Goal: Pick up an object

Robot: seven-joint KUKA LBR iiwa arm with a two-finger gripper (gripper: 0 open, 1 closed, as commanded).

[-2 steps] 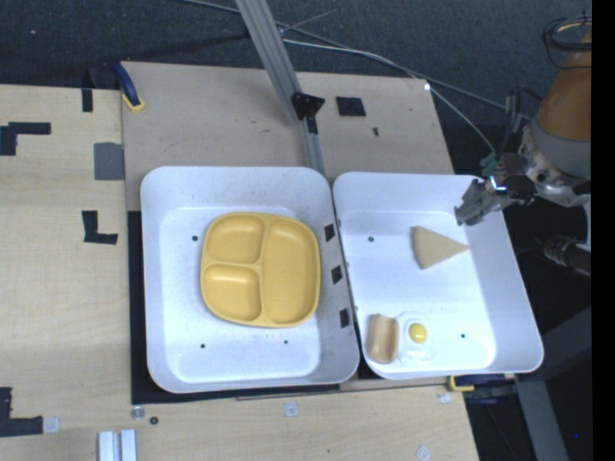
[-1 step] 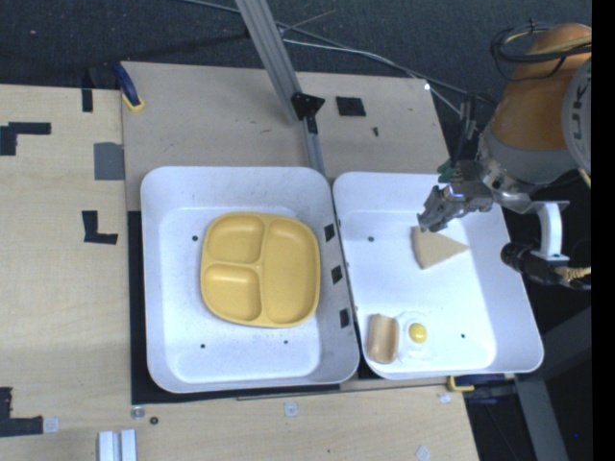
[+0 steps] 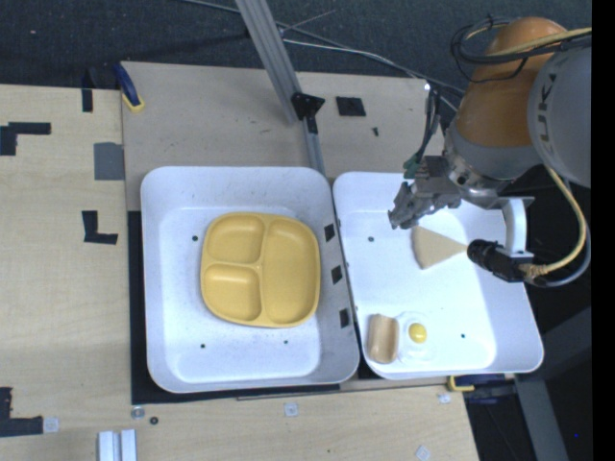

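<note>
A pale wooden bench (image 3: pixel 58 286), patched with dark tape, carries two shallow white bins side by side, with a slanted grey metal pole (image 3: pixel 274 46) crossing the far edge. The left bin (image 3: pixel 163 353) holds a yellow plastic plate with three compartments (image 3: pixel 260 268), sitting roughly at its centre. The right bin (image 3: pixel 500 339) is where I am working. My grey arm with its orange band (image 3: pixel 509 65) comes in from three o'clock, and my gripper (image 3: pixel 415 205) hangs over the bin's upper half, toward eleven o'clock of a tan wedge-shaped piece, like a slice of cheese (image 3: pixel 437 249). At six o'clock in that bin lie a small tan bread-like block (image 3: pixel 382 337) and, just beside it, a white fried-egg toy with a yellow yolk (image 3: pixel 416 334).

From this slant I cannot tell whether I am spread or pressed together, and nothing shows between my tips.

My nearest candidate is the wedge, and I judge it awkward. Its sloped faces could let it squirt out sideways if I close across the taper. I also seem offset toward its pointed end, so I might catch only the thin tip or nudge it away. It lies low, so coming down too far risks pressing into the bin floor. The black cable fitting (image 3: pixel 495 257) at three o'clock of the wedge could brush it as well.
</note>
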